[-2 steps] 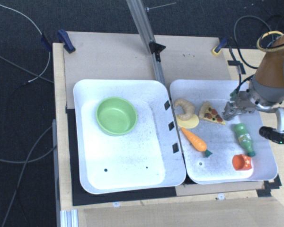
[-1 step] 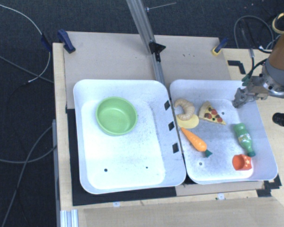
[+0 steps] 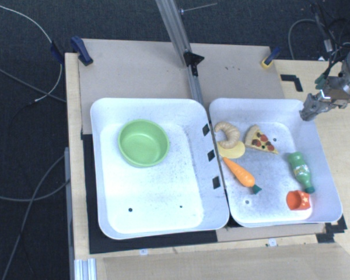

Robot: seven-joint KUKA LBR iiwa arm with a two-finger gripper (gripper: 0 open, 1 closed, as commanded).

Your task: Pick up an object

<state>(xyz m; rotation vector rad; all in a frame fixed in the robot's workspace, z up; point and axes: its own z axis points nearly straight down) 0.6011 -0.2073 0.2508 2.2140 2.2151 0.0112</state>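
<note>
The right bin (image 3: 321, 156) holds a beige curled pastry (image 3: 228, 132) on a yellow disc (image 3: 233, 150), a pizza slice (image 3: 261, 139), an orange carrot (image 3: 241, 172), a green bottle (image 3: 300, 170) and a small orange cup (image 3: 298, 200). My gripper (image 3: 311, 107) hangs at the bin's upper right corner, above its rim, well away from all of these objects. Nothing shows between its fingers. The left bin (image 3: 105, 209) holds a green bowl (image 3: 143, 142).
A metal pole (image 3: 175, 25) slants down from the top to the gap between the bins. Blue clamps (image 3: 81, 50) and a yellow clamp (image 3: 270, 56) sit at the board's back corners. Cables lie on the dark floor at left and upper right.
</note>
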